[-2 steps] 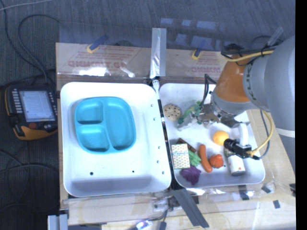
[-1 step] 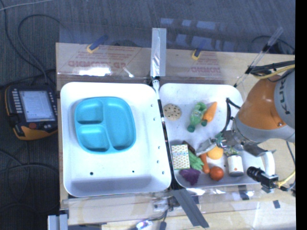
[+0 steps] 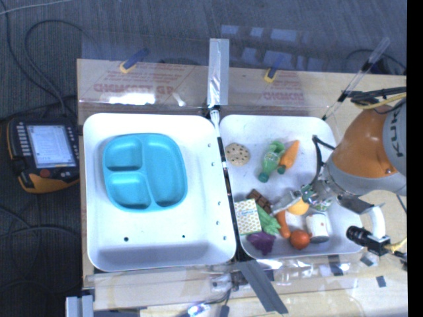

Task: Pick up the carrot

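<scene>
The grey arm with its orange band (image 3: 360,147) leans in from the right over the right-hand shallow white bin (image 3: 264,123), and its tool (image 3: 316,195) sits low among the clutter near the bin's front right. I can't tell from here how wide the tool is spread or whether it has anything in it; its tip is lost in a jumble of small things.

The short orange carrot with a green top (image 3: 289,154) lies on the bin floor toward the back, tilted, just beside a green plastic bottle (image 3: 270,162) and apart from the tool. A round speckled cookie (image 3: 236,153) rests to their left. Nearer the front are a red tomato (image 3: 299,239), a purple lump (image 3: 262,243) and a white cylinder (image 3: 318,226), packed close together.

The left bin (image 3: 92,243) holds a blue divided plate (image 3: 143,170), probably waiting as a drop-off spot. To my eye the tool looks low over the wrong cluster, so it would need to shift toward the back.
</scene>
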Tool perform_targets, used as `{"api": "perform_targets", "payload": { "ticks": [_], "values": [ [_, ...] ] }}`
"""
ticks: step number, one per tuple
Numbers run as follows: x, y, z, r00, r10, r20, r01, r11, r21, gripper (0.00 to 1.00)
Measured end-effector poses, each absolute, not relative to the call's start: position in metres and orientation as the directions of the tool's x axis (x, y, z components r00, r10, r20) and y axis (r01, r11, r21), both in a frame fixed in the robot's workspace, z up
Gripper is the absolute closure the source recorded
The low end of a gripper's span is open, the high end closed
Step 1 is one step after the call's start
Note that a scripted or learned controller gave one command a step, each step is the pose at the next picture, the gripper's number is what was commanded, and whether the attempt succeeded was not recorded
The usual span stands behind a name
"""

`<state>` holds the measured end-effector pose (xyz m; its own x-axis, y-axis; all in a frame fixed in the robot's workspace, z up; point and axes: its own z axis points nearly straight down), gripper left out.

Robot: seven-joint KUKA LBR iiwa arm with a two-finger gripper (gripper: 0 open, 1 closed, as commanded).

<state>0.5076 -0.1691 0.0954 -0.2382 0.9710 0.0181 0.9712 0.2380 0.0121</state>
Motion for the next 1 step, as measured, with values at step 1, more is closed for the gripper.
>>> {"api": "perform_targets", "payload": {
  "ticks": [1],
  "values": [
    [0.5547,-0.2047,0.0896,-0.41,0.912,-0.002,0.912,0.41,0.009,0.0]
  ]
}}
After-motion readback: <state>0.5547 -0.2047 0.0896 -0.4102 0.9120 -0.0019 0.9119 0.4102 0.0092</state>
